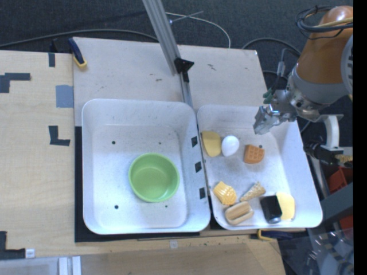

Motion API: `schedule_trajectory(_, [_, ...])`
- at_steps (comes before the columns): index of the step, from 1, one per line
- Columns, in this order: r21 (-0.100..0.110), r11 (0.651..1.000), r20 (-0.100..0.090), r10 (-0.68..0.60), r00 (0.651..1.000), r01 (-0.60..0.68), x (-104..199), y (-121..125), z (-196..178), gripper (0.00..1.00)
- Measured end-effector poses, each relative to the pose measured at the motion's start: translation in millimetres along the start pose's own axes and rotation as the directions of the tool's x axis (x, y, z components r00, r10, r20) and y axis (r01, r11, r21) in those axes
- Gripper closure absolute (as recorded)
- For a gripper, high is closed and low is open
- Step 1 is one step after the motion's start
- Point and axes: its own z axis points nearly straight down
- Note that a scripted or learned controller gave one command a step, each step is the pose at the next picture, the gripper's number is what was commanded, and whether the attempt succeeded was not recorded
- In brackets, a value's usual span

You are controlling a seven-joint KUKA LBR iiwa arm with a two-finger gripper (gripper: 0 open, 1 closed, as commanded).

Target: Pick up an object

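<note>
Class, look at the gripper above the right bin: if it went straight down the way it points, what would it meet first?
Probably the bare floor of the right bin near its back corner. The gripper hangs up and right of the orange waffle piece, though depth is hard to judge.

Pale wood counter [34, 171] at left, marked with grey tape patches [64, 95] and dark tape strips [55, 136]. White board [132, 67] behind, scuffed. Dark carpeted floor [86, 7] beyond. Silver metal pole [163, 30] slants across. Thin cables [215, 24] trail over floor. Blue-and-yellow clamp [77, 53] at board corner. Even, flat light.
</note>
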Motion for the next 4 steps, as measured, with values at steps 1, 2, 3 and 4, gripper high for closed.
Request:
schedule_trajectory(1, [0.001, 1.000, 0.001, 0.001, 1.000, -0.001, 44, -5, 5, 1.00])
schedule_trajectory(2, [0.001, 1.000, 0.001, 0.000, 1.000, 0.000, 96, -12, 8, 1.00])
schedule_trajectory(3, [0.002, 1.000, 0.001, 0.000, 1.000, 0.000, 143, -13, 16, 1.00])
schedule_trajectory(4, [0.003, 1.000, 0.001, 0.000, 1.000, 0.000, 192, -30, 34, 1.00])
